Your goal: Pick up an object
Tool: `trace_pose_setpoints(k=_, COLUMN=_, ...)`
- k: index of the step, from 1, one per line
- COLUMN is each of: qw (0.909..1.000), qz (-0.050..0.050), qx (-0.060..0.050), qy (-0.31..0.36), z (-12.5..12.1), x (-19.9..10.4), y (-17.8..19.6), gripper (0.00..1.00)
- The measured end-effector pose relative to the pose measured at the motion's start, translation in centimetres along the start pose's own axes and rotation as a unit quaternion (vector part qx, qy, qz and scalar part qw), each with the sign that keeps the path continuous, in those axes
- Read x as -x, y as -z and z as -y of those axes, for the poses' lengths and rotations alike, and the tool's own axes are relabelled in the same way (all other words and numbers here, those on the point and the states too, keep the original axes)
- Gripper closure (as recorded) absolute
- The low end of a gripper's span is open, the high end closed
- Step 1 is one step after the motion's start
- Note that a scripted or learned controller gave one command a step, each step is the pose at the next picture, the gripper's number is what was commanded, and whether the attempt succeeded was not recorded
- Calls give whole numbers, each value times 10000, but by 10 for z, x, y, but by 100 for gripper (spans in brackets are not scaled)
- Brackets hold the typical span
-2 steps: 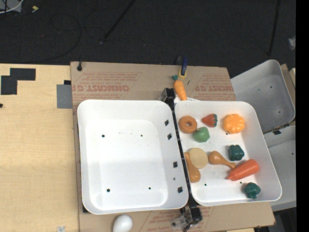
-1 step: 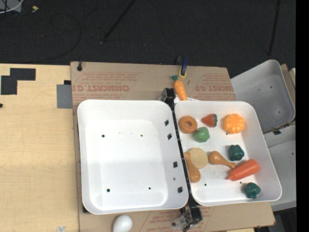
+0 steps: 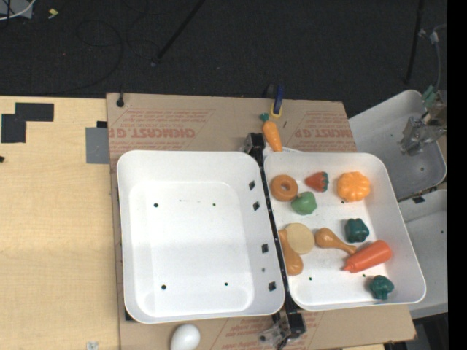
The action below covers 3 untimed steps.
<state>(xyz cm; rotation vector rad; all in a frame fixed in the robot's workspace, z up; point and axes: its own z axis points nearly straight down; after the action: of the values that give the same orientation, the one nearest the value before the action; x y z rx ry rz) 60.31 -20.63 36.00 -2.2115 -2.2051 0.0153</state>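
Egg (image 3: 186, 336), white, on the brown board at the near edge, well apart from the pincer (image 3: 417, 133), which hangs far off beyond the right bin's (image 3: 408, 248) outer far corner, over a grey plate; whether it is released or clenched cannot be told, and nothing is seen in its grasp. The toys to pick from lie in the right bin, all nearer the camera than the pincer and toward the left bin (image 3: 125, 232) from it. Nearest the camera, a dark green sprout (image 3: 380, 287); next a large carrot (image 3: 368, 256), a drumstick (image 3: 334, 240), a beige bun (image 3: 298, 237) lying on an orange roll (image 3: 290, 257), and a dark green pepper (image 3: 357, 230). Farther back, a light green vegetable (image 3: 304, 203), a doughnut (image 3: 284, 188), a strawberry (image 3: 317, 181) and an orange pumpkin (image 3: 353, 186), the pumpkin closest of these to the pincer. Farthest, a small carrot (image 3: 272, 135) at the far rim where the two bins meet, about level with the pincer
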Motion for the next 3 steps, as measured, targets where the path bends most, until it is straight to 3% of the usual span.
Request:
trace_pose_setpoints(k=1, qw=9999, qz=47, qx=131, qy=34, z=-42, x=5, y=84, gripper=100)
trace_pose_setpoints(k=2, qw=9999, qz=47, qx=141, qy=40, z=-38, x=4, y=179, gripper=100)
trace_pose_setpoints(k=3, qw=10000, qz=29, qx=84, qy=40, z=-38, x=4, y=172, gripper=0)
